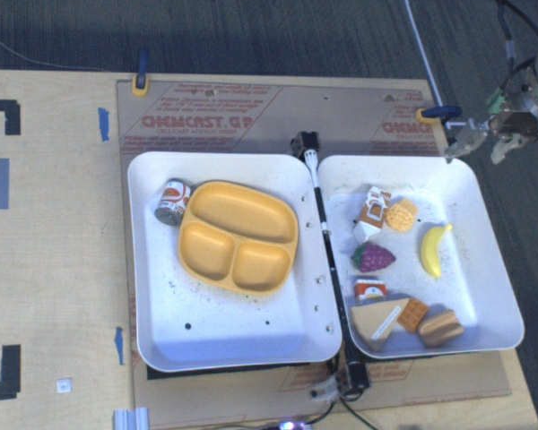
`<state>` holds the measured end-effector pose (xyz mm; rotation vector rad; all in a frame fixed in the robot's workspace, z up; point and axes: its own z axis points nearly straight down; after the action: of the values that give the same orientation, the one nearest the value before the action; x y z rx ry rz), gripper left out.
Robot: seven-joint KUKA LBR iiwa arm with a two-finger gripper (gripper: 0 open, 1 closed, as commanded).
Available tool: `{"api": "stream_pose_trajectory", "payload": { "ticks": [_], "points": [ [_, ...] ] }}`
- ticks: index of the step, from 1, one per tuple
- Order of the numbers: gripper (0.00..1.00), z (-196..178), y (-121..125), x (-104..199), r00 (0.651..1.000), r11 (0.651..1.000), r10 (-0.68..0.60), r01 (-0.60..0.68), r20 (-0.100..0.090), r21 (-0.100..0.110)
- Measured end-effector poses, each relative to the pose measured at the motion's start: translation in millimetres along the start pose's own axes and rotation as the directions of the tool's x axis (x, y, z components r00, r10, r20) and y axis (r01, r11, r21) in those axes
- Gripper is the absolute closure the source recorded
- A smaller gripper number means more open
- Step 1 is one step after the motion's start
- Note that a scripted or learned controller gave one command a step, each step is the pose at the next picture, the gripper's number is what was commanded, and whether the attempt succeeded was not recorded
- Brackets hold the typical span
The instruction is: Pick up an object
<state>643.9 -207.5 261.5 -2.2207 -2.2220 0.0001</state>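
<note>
The right bin (489, 240) holds several toy foods: a yellow banana (435, 249), purple grapes (374, 258), a white and orange carton (372, 211), a round yellow cracker (401, 215), a small red and white box (369, 288), a sandwich wedge (379, 319), a waffle piece (413, 313) and a brown bread roll (440, 328). My gripper (475, 149) hangs above the bin's far right corner, apart from all the items. Its fingers stand open with nothing between them.
The left bin (161, 321) carries a yellow divided plate (238, 236) and a small can (172, 202) lying at its far left. A black divider clip (305, 143) sits between the bins. A blue clamp (439, 113) grips the board near the gripper.
</note>
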Motion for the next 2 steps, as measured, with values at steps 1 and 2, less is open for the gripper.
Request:
{"api": "stream_pose_trajectory", "payload": {
  "ticks": [1,2],
  "points": [
    [0.00,162.9,-34.9,-6.8,1.000,1.000,-0.007,0.007,-0.013,-0.006],
    [0.00,172.4,-68.4,40.3,1.000,1.000,0.000,0.000,0.004,-0.010]
  ]
}}
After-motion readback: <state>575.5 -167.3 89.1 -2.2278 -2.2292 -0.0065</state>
